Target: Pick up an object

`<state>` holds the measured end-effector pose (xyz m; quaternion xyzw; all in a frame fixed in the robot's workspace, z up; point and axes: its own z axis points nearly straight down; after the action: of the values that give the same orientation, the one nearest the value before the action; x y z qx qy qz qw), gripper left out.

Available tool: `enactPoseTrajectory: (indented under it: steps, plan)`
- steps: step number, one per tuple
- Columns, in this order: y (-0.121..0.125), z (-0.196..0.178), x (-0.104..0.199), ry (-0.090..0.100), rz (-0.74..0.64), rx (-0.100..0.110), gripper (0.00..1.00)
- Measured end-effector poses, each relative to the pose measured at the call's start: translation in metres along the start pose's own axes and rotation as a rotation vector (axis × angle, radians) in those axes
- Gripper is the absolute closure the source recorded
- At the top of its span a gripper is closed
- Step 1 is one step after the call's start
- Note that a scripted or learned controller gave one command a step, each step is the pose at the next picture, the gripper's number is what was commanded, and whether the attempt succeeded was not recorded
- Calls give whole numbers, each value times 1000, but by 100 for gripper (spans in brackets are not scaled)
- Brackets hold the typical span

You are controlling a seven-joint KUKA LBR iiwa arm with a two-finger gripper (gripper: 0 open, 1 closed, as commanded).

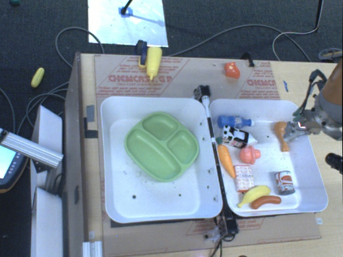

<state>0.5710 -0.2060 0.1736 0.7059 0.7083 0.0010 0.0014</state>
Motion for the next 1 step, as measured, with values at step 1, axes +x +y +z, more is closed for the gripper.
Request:
enactPoseTrajectory:
  steps: [1]
  plan:
    - [0,0,0,0,0,0,0]
